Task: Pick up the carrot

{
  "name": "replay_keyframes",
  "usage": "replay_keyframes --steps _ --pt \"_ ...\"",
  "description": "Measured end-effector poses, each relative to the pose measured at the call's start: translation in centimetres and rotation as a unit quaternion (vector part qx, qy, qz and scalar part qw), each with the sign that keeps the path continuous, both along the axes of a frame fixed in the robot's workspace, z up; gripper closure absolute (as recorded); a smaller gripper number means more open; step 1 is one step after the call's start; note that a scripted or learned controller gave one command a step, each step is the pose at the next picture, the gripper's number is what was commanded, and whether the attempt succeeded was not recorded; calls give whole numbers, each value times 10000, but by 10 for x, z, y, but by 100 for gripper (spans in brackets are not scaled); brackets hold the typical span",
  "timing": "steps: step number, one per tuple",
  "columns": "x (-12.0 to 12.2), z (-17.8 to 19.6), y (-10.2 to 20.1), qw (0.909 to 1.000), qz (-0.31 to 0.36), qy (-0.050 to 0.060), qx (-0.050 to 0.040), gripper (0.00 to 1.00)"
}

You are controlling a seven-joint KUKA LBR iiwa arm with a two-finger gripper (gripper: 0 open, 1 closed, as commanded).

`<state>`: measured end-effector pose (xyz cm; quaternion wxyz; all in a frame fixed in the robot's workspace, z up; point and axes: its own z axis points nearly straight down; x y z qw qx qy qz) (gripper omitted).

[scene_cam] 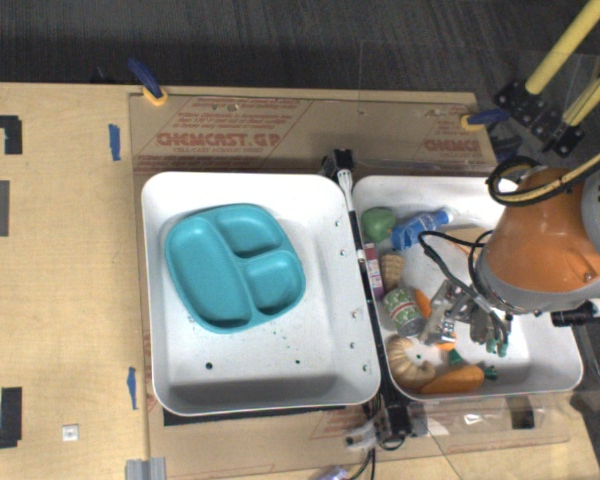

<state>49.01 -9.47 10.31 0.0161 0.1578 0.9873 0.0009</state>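
The carrot (453, 378) is orange with a small green end. It lies flat along the front wall of the right bin (565, 363). My gripper (452, 326) hangs over the middle of that bin, just behind the carrot and a little above it, below the orange band of the arm (540, 248). I see nothing of the carrot inside the gripper.
Packed in the right bin's left half are a green ball (378, 224), a blue bottle (420, 230), a round green patterned item (402, 308) and a beige bristly thing (410, 360) touching the carrot. The left bin (180, 368) holds a teal divided plate (235, 264).
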Motion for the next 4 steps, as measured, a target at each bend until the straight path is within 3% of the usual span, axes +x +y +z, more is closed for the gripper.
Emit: replay_keyframes --steps 1,2,3,4 --pt "0 0 0 10000 0 6 1 0" --pt "2 10 0 10000 7 -39 -7 100" --pt "55 -11 -11 9854 1700 77 -29 100" --pt "55 -12 -11 9854 1702 80 -29 0"
